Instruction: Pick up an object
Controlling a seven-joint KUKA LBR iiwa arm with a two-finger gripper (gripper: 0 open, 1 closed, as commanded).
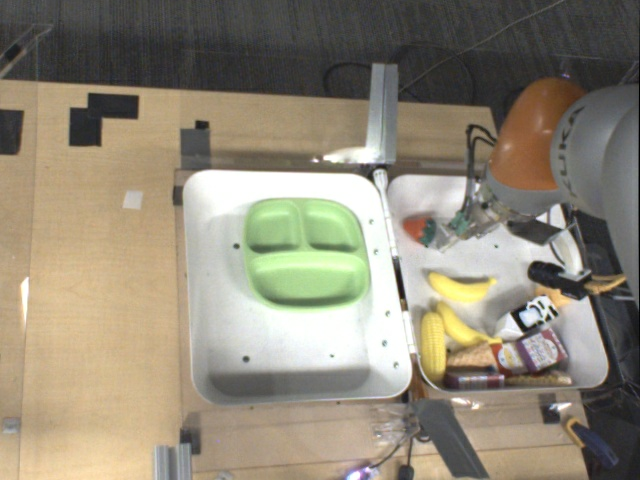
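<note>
Arm in from the right, gripper [462, 224] low over the upper part of the right bin [600, 363], close beside a small red-and-green item [420, 230] near the bin's left wall; cannot tell whether the gripper is open or closed, nor whether it touches that item. Other candidates lie lower in the same bin: banana [462, 286], a second banana [462, 328] touching a corn cob [433, 338], a packaged snack [535, 351] and a dark bottle [478, 378] crowded at the bottom edge. Left bin [210, 368] carries a green divided plate [303, 250]. Risks, as judged: small item skids against the wall and slips out; a descent off-centre pinches nothing; cluttered lower pile invites double contact.
</note>
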